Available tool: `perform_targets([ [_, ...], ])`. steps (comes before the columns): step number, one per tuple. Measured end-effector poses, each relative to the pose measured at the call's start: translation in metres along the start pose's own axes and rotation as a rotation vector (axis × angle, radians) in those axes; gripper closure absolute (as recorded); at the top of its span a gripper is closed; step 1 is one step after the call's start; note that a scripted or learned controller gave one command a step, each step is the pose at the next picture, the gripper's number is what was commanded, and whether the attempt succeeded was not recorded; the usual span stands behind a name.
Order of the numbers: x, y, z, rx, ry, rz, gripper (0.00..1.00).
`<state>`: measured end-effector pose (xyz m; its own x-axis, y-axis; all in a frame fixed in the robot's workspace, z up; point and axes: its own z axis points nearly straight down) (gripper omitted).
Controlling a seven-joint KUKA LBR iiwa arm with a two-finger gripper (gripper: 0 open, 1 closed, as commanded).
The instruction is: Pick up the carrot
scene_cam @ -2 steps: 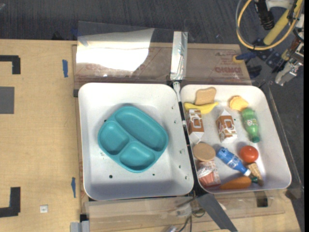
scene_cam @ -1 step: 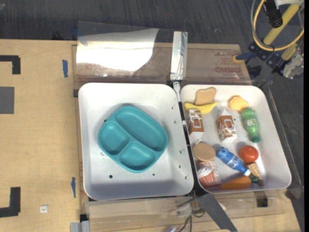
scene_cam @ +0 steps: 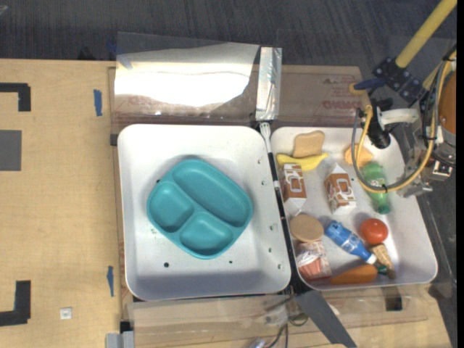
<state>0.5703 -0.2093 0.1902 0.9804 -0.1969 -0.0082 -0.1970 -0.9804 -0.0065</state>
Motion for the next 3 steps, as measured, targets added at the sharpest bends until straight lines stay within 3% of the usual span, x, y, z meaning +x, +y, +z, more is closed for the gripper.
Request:
perform_targets([
  [1,0.037,0.004,-0.057,-0.003,0.016,0.000,1.00],
  [2,0.097,-0.010,-0.052,0.000,0.010,-0.002,1.00],
  [3,0.097,-0.008,-0.065,-0.002,0.012,0.000,1.00],
])
